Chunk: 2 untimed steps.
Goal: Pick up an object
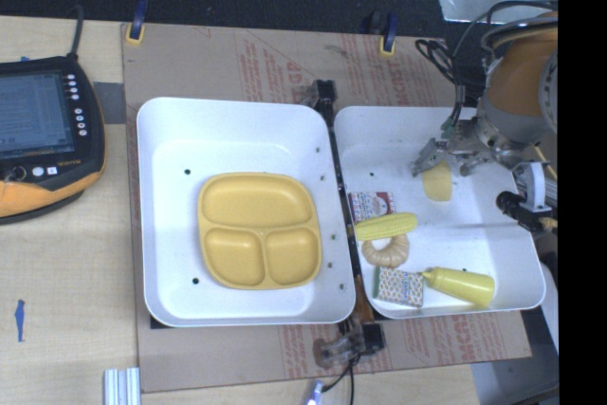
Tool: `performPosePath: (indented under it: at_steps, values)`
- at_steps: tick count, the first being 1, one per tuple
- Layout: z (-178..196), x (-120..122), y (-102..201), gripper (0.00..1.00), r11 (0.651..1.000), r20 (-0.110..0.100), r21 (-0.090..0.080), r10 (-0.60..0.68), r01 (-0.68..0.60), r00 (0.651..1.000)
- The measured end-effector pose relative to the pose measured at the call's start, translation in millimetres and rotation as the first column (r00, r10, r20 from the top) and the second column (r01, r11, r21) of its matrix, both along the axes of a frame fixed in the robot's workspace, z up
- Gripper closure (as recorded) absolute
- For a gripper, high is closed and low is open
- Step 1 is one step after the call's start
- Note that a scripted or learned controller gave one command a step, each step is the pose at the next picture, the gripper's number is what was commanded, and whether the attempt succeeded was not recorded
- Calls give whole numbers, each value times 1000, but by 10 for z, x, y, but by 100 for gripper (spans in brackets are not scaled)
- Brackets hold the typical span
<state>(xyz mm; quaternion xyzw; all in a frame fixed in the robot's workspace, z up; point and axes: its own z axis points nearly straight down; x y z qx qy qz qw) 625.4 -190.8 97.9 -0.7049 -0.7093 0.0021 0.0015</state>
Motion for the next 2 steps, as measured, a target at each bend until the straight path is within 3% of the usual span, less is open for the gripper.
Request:
performPosePath:
  at_steps: [1,2]
  values:
    - [906,147,-210,0,1000,5,0,-3,3,1000]
    - [174,189,-202,0,1000,0,0,1,-1,1000]
